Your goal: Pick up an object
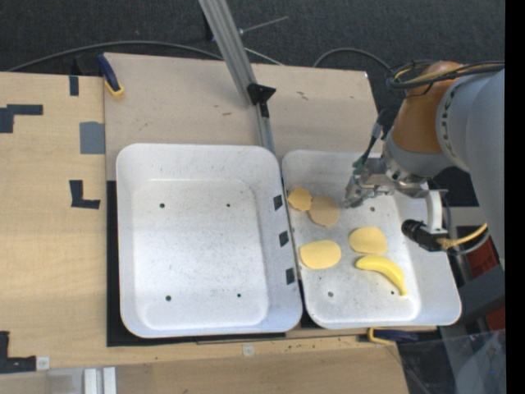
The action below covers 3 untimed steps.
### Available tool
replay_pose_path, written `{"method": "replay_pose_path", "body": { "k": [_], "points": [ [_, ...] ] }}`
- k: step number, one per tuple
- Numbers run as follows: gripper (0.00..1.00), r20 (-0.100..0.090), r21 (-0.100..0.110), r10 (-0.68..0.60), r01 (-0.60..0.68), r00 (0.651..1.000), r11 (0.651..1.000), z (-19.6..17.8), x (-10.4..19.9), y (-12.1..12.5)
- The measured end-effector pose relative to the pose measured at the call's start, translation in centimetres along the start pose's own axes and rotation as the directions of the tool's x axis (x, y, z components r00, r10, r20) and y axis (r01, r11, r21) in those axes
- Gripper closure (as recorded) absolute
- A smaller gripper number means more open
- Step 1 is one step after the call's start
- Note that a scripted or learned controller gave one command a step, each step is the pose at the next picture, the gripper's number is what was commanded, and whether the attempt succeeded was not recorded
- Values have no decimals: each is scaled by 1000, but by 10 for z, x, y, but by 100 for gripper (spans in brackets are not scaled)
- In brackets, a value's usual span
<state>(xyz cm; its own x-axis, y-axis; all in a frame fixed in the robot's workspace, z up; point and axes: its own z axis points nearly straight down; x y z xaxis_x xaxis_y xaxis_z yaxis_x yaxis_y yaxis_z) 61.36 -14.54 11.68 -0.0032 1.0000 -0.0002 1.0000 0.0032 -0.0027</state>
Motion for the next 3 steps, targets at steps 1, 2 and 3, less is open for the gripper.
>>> {"method": "replay_pose_path", "body": {
  "k": [1,2,3],
  "points": [
    [100,1,-6,2,-2,1000,1000,-44,-5,4],
    [100,0,-7,1,-1,1000,1000,-92,5,8],
    [100,1,-7,1,-1,1000,1000,-139,6,16]
  ]
}}
